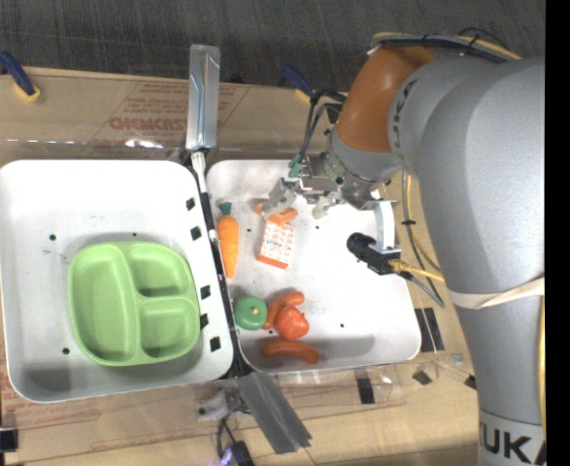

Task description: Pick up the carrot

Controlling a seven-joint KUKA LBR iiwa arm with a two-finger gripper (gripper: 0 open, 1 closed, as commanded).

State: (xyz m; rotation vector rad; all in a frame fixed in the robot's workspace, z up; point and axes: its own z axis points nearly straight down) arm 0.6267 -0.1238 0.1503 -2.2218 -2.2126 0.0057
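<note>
Carrot lies lengthwise against left wall of right bin, leaf end up, untouched. Pincer hovers right of carrot and above it, over orange-white packet; whether spread or pressed together, cannot tell. Step judged: approach. Next move needs shift left toward carrot, then descent close beside wall.

A green tray is seen in the left bin. In the right bin, an orange carton lies at centre; green and red toy foods are clustered at lower left.
</note>
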